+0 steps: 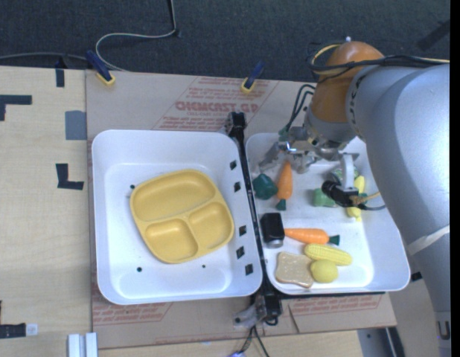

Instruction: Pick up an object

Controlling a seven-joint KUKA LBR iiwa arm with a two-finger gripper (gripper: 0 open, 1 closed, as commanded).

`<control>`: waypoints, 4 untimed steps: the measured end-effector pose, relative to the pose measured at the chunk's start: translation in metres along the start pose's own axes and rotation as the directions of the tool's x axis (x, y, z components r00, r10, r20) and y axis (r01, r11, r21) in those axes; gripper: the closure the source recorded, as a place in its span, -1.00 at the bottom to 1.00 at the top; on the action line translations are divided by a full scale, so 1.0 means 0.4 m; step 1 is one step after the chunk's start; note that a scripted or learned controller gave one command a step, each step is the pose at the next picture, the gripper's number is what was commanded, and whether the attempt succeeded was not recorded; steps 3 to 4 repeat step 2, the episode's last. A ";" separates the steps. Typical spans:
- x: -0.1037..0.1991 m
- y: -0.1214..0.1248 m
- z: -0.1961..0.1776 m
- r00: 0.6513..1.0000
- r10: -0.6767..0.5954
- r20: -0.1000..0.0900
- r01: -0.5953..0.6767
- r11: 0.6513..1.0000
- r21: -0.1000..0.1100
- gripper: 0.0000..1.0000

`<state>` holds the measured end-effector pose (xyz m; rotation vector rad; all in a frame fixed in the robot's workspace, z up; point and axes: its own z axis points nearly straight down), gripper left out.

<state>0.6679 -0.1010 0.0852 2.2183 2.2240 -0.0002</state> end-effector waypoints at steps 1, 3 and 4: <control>0.000 0.000 -0.024 1.000 -0.002 0.002 0.002 1.000 0.000 1.00; 0.229 -0.117 -0.248 1.000 -0.001 -0.002 0.001 1.000 0.001 1.00; 0.229 -0.117 -0.248 1.000 -0.001 -0.002 0.001 1.000 0.001 1.00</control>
